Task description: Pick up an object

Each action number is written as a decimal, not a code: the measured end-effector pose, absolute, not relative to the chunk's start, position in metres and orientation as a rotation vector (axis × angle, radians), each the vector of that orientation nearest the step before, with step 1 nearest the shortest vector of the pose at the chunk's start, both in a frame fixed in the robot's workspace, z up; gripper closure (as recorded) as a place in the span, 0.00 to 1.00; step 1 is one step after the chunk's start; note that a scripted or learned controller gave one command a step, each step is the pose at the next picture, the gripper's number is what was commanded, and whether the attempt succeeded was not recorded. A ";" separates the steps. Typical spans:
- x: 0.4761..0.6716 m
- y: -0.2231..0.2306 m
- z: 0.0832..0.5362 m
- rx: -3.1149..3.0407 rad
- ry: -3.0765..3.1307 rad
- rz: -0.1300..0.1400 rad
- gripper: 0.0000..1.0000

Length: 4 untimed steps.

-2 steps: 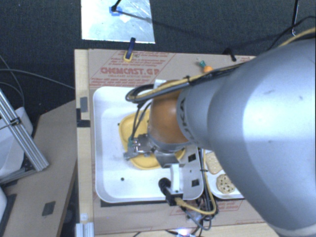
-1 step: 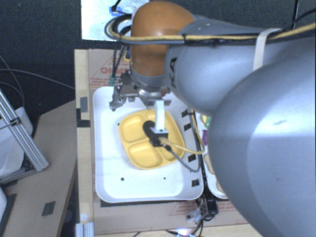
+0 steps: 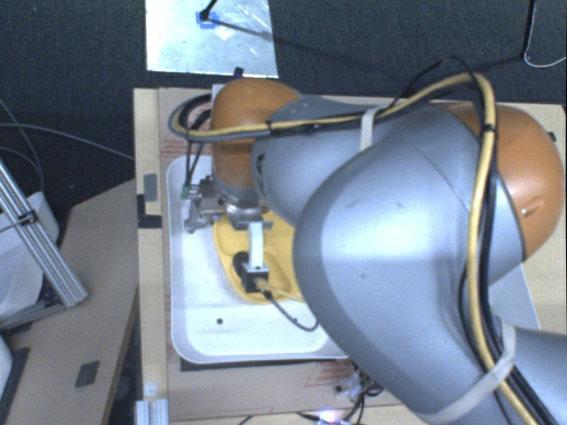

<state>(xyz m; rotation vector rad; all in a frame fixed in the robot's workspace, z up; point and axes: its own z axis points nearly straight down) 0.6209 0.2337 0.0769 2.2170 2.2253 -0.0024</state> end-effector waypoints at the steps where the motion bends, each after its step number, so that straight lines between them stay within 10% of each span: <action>1: 0.672 0.235 0.188 2.211 2.222 0.020 0.00; 2: 0.670 0.235 0.274 2.212 2.224 0.014 0.00; 3: 0.616 0.221 0.099 2.215 2.226 0.010 0.00; 4: 0.649 0.236 0.245 2.209 2.221 0.028 0.00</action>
